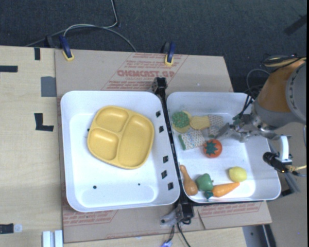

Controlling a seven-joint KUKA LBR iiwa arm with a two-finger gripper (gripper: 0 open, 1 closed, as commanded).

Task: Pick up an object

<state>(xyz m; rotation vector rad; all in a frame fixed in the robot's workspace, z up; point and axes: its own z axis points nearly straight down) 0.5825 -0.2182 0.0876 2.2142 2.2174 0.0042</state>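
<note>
My gripper [226,130] reaches in from the right and hangs low over the upper middle of the right bin [257,153]. Just below and to its left lies a red tomato [212,148]. A pale checkered piece [215,121] sits right beside the gripper's tip, and another checkered piece [194,137] lies further left. Near the bin's left wall are a green leafy vegetable [181,120] and a yellow slice [199,122]. Along the front lie a lemon [237,174], a carrot [225,189], a green pepper [204,181] and an orange squash [188,180]. Nothing shows held.
The left bin [77,179] holds a yellow divided plate [120,136]. A black divider [167,138] runs between the bins. The grey arm with its orange band [280,94] crosses the right bin's far right corner. Cables [92,27] lie behind the bench.
</note>
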